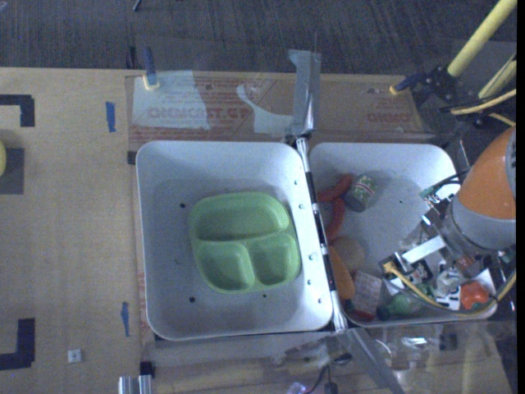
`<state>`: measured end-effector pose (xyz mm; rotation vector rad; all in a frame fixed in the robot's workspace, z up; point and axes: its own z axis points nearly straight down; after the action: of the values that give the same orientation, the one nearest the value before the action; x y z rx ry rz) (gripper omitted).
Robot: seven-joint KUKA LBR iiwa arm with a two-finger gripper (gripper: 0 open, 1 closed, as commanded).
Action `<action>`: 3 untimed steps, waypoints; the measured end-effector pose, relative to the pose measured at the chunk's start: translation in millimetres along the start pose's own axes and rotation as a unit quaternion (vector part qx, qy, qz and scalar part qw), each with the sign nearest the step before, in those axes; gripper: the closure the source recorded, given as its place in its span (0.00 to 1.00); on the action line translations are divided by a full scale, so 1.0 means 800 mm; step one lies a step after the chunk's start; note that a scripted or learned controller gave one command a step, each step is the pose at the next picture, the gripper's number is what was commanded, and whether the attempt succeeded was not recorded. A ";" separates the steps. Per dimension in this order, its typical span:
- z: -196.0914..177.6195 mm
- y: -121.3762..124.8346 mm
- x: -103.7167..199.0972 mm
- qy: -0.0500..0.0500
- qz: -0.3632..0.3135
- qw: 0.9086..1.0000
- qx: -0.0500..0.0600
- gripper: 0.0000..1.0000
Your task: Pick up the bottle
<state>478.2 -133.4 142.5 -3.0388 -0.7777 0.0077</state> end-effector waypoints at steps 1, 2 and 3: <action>0.009 0.054 -0.011 0.002 0.134 0.991 -0.001 0.00; -0.002 0.053 -0.010 0.000 0.132 0.991 0.000 1.00; -0.227 -0.010 0.027 0.001 -0.010 1.000 -0.002 1.00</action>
<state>494.3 -116.4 324.2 -3.0350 -0.8089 0.0031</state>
